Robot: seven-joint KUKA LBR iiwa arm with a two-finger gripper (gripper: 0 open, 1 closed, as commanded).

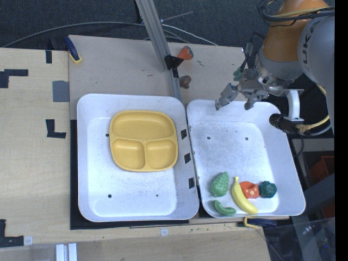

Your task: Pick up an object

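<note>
Bench bins (283, 145): open jaws (235, 101) above, holding nothing.

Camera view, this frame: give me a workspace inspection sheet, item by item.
Surface: bench bearing two white bins, left bin and right bin, side by side.
Job's things: banana, green lumpy toy, red toy, dark green toy, small green piece, clustered in the right bin's near corner.
Clutter: yellow divided tray in the left bin.
Grippers: pincer open, holding nothing, above the right bin's far edge.
Cables: black loops at the arm; yellow cable.
Surroundings: metal pole, dark floor.
</note>
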